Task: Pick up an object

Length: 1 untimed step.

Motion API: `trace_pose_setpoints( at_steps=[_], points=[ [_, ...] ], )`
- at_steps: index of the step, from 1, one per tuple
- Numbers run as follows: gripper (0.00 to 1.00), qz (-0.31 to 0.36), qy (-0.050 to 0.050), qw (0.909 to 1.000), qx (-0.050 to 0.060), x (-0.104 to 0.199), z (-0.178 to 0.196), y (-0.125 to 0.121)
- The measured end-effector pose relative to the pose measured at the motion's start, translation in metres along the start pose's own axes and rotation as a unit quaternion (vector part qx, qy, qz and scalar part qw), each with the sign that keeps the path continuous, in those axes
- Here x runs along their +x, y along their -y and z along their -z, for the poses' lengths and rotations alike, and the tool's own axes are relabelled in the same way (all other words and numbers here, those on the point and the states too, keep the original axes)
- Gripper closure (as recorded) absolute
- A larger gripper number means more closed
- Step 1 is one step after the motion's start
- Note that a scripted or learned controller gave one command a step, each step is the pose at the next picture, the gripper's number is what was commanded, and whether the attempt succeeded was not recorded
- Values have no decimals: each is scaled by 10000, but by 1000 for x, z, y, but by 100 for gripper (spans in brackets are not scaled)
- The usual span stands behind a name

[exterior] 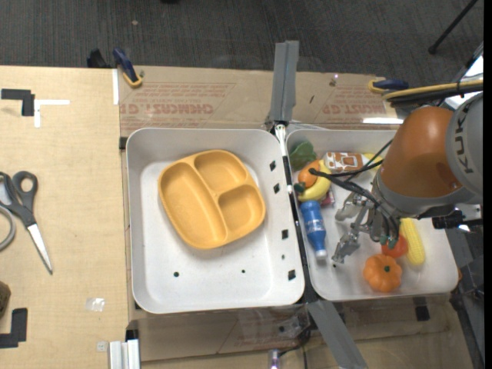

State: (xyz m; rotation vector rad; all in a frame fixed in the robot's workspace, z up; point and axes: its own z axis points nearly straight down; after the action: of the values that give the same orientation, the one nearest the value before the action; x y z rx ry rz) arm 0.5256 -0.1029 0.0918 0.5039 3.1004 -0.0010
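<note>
The right bin (430, 287) holds a blue bottle (313, 227), a banana (314, 187), an orange fruit (307, 174), a green item (300, 152), a small printed box (344, 161), a corn cob (413, 240), a small orange pumpkin (383, 273) and a red item (395, 245) partly under the wrist. My gripper (339, 238) hangs low over the middle of this bin, just right of the blue bottle and up-left of the pumpkin. Its fingers are open and nothing sits between them.
The left bin (154, 283) carries a yellow divided plate (212, 197). Scissors (27, 210) lie on the bench at far left. A grey divider bar (284, 79) runs between the bins at the back. The orange-banded arm (419, 160) covers the right bin's upper right part.
</note>
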Motion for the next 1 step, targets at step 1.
trace_pose_setpoints(
  at_steps=[1],
  points=[
    [0, -848, 15, 9964, -2, -60, 1, -23]
  ],
)
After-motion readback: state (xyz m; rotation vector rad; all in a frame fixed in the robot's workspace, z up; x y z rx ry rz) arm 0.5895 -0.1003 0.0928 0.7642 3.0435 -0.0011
